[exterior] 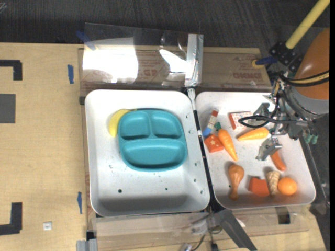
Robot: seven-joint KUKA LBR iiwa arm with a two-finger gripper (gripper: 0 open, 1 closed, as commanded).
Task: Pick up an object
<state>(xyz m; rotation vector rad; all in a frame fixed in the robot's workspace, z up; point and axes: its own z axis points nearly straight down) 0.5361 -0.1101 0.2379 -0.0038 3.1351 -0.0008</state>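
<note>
- Jaws hung low over the right bin point(309, 190), pointing down; my gripper point(267, 149) was spread apart a little with nothing between the fingers, as far as the slanted view let me tell.
- Nearest candidate was the small orange carrot point(254, 135), lying flat just up and left of my fingertips, near them but not touching.
- A second carrot point(227, 144) lay tilted further left, its top touching a red block point(213, 143).
- A reddish-orange piece point(279, 161) sat just beside my fingertips on the right; partly hidden, shape unclear.
- Along the bin's near side: a brown drumstick point(235, 178), a red cube point(258, 185), a tan cone-like piece point(272, 181) and an orange ball point(287, 185), the last three packed close.
- A small box point(239, 118) lay near the far wall.
- The left bin point(99, 156) held a teal divided plate point(152, 138) with a yellow thing point(115, 121) peeking out from under its edge.
- Handling guess: these looked like toy food, so probably light, stiff plastic, smooth and a bit slippery, not fragile.
- The carrot tapers, so I judged a grip across the thick middle best, fingers square to its long axis; a pinch near the tip would likely squirt it out.
- The ball would roll; the cube sat crowded, so little finger room.
</note>
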